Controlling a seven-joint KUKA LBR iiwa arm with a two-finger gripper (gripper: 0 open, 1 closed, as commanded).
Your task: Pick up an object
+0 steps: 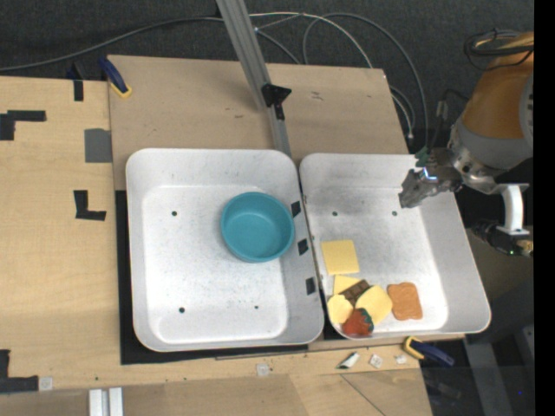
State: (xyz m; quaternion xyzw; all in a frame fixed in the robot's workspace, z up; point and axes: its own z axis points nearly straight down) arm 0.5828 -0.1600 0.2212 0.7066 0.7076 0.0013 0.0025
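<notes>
The gripper (413, 189) hung over the upper right part of the right bin (451, 232), close to its far right rim, and nothing lay between its fingers; whether they stood open or closed could not be told, since the tip was small and dark against the white floor. Directly under it the bin floor was bare. The things to pick lay toward the near edge of that bin and somewhat to the view's left of the tip: first the yellow square (340, 256), flat and alone, well apart from the fingers; then, nearer still to the front rim, a tight cluster of a yellow wedge (375, 302), a red piece (356, 323) and a dark bit (354, 291), all touching or overlapping; and just beside them to the right, the orange piece (404, 301), lying flat with a little clear floor around it. The square probably offered the cleanest approach, as nothing crowded it. Across the divider, the blue bowl (256, 225) sat in the middle of the left bin (156, 232), farthest from the arm's reach.
</notes>
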